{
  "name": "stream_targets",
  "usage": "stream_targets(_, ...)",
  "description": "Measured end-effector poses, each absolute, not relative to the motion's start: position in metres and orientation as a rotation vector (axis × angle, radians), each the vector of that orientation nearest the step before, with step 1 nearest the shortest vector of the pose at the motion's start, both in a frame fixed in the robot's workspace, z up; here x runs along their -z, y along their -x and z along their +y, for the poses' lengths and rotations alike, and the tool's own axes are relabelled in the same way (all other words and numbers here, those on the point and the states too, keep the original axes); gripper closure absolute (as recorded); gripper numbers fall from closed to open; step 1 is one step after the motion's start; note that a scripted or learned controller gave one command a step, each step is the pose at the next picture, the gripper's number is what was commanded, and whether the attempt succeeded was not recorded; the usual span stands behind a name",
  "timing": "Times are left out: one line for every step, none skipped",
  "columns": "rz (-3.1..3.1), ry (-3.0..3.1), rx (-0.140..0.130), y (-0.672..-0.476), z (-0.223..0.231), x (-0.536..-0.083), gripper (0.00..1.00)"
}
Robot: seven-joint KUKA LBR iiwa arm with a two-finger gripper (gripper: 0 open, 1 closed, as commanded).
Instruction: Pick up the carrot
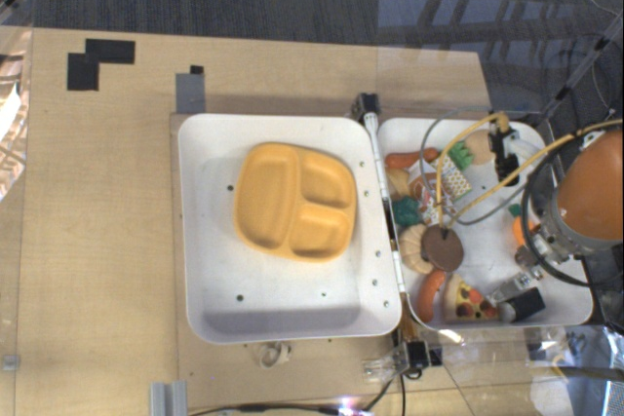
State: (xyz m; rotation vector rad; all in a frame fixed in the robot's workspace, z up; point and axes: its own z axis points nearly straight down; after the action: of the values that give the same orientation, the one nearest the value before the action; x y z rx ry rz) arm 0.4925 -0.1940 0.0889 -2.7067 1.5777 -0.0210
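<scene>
Toy food fills the right white bin [575, 312]. A small bright orange piece [519, 231] with a bit of green at its far end lies by the bin's right side and looks like the carrot. The arm hides most of it. The arm's orange band [595, 190] hangs over the bin's right edge. My gripper [519, 299] shows below it as grey and black parts low over the bin's front right corner, just in front of the orange piece. Nothing is visibly held.
The left bin [210, 307] holds a yellow divided plate [292, 200]. In the right bin lie an orange-red sausage-like piece [432, 289], a brown disc [445, 249], a green toy [456, 155] and several others. Yellow and black cables [478, 195] loop over them.
</scene>
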Motion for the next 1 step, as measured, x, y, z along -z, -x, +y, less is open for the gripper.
stream_targets(1.85,2.527,0.011,-0.5891,-0.193,-0.0874,0.0)
